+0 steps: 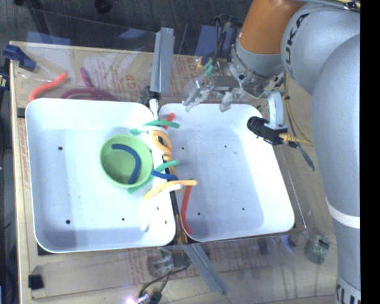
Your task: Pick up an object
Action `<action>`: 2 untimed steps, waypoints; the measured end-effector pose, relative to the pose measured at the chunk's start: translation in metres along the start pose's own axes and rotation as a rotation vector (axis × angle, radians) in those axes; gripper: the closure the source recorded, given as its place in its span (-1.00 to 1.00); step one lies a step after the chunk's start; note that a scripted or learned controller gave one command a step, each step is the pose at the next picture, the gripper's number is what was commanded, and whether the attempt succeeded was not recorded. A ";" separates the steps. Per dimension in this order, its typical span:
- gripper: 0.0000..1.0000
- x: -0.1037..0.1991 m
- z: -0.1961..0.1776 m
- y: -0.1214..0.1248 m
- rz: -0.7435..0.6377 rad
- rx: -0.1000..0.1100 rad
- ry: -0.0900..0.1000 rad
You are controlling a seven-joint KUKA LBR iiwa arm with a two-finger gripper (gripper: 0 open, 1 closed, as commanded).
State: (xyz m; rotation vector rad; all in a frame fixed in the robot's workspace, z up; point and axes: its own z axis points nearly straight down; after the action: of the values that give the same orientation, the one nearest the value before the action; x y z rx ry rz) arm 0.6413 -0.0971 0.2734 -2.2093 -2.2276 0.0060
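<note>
A green bowl (125,161) with a blue curved piece (132,161) inside it sits in the left bin (57,189), near that bin's right side. Thin curved sticks lie across the divide between the bins: a green one (157,125), orange ones (164,145), a yellow one (172,186) and a red one (186,206) along the right bin's left wall. My gripper (210,99) hangs over the back edge of the right bin (240,189), its two fingers spread apart with nothing between them. It stands well behind and to the right of the bowl.
The grey arm with its orange band (272,18) fills the right side. A black fitting (261,127) with a cable sits at the right bin's back right. A metal post (162,59) rises behind the bins. Red and purple tubes (82,92) lie on the bench behind the left bin.
</note>
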 end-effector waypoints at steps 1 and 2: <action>-1.00 -0.007 0.124 -0.017 -0.127 -0.006 -0.006; -1.00 -0.014 0.172 -0.051 -0.151 -0.025 -0.021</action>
State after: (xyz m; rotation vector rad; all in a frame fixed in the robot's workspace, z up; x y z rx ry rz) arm 0.5893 -0.1117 0.1016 -2.0556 -2.4120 0.0007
